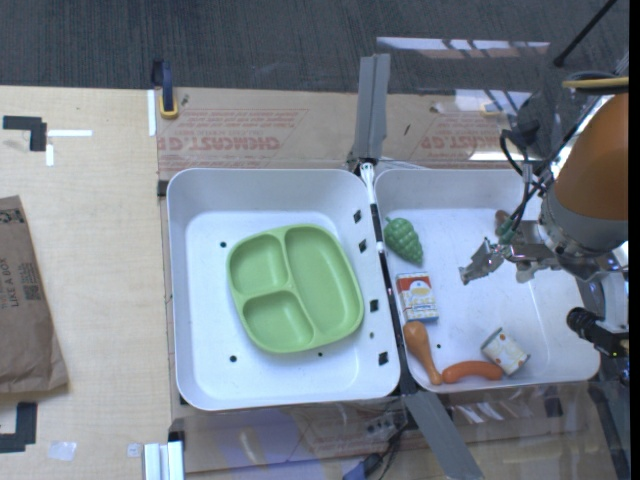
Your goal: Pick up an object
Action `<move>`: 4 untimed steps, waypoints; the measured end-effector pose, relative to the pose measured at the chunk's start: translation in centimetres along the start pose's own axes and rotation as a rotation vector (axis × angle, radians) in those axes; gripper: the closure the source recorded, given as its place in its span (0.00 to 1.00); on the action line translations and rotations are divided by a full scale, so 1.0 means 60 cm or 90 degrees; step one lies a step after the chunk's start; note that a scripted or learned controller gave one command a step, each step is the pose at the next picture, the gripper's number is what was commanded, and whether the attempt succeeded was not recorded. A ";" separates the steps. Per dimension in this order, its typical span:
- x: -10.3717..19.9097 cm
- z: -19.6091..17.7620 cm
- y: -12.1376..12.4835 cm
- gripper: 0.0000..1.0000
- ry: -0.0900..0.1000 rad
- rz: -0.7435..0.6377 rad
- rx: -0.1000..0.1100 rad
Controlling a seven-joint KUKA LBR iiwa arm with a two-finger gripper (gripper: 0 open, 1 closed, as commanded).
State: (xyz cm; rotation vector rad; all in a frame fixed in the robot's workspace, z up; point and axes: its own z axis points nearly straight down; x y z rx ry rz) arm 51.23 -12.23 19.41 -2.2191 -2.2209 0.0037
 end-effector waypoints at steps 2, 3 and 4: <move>-0.147 0.169 0.207 0.00 0.002 0.002 -0.003; -0.063 0.166 0.212 0.00 0.000 0.094 -0.001; -0.151 -0.002 0.193 0.00 -0.001 0.151 -0.002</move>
